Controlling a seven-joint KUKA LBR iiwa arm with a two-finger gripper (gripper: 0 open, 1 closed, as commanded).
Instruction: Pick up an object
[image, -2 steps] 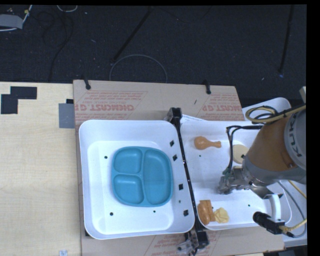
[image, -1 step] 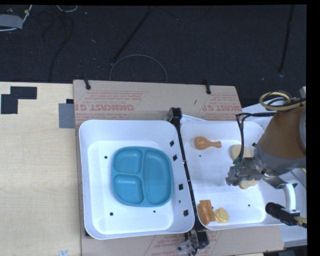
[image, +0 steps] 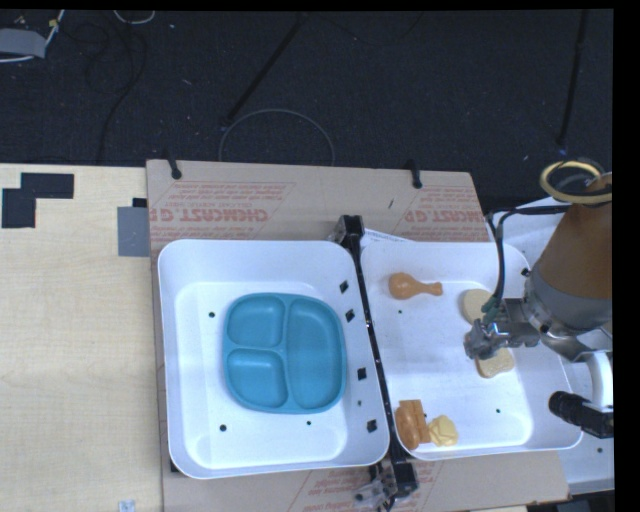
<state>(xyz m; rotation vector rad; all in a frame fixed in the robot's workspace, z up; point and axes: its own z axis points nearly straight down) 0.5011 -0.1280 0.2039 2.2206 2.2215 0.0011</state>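
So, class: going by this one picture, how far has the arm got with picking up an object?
Done: the claw has reached into the right bin and sits low beside a pale beige piece. In hand: nothing visibly gripped. Left: grasping and lifting. The drumstick-shaped toy, the orange and yellow pieces and the blue divided plate in the left bin lie untouched.

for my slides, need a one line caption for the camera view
Gripper low in the right bin beside scattered toy food; blue divided plate in the left bin.
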